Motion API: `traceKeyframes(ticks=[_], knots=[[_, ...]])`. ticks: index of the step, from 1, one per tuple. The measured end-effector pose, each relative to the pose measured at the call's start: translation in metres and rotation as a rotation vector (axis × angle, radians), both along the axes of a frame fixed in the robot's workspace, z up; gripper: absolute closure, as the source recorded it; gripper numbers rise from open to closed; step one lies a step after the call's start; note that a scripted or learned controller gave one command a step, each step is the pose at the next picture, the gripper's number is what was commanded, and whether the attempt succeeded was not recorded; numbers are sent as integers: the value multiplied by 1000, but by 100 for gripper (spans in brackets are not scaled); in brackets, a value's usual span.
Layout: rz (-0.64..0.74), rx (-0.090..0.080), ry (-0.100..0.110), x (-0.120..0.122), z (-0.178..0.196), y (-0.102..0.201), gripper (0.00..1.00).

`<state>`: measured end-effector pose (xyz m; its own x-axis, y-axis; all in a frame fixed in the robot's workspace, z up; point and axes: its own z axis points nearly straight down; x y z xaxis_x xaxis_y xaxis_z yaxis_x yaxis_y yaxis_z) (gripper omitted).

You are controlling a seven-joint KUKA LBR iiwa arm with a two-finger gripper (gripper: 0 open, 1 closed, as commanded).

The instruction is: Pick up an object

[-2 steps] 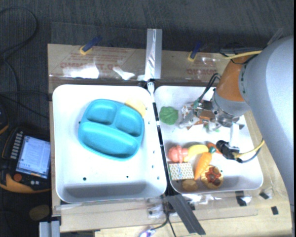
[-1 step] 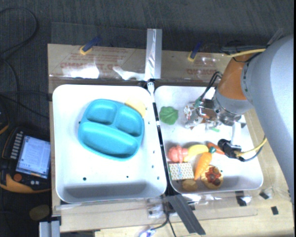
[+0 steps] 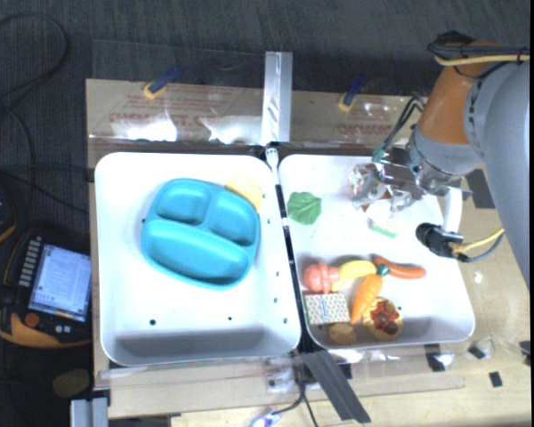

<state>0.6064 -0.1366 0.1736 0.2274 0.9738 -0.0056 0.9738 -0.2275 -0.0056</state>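
Gripper: I see the metal two-finger gripper (image 3: 384, 188) hanging over the far part of the right white bin (image 3: 458, 327); I cannot tell its state, since it blurs into glare.
Beneath it: a small pale green sliver (image 3: 383, 230) lies just nearer me on the bin floor, apart from the tool.
Candidates: the green leafy toy vegetable (image 3: 304, 207) sits alone near the divider; a cluster at the near end packs a pink round toy (image 3: 317, 277), a yellow banana-like piece (image 3: 356, 269), an orange carrot (image 3: 367, 297), a red-orange chilli shape (image 3: 400, 271) and a patterned square block (image 3: 326, 308) touching one another.
Left bin: a blue three-compartment plastic tray (image 3: 201, 230) with a yellow piece (image 3: 246, 190) at its far edge.
Risk: I judge a straight descent here meets bare floor; in the cluster, fingers could wedge between neighbours and push them aside.
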Motion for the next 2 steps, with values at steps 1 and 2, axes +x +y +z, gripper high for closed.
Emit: traceKeyframes(ticks=[1, 2], knots=[[-27, 1, 1, -47, 7, 52, 100], [-28, 1, 1, -47, 7, 52, 0]])
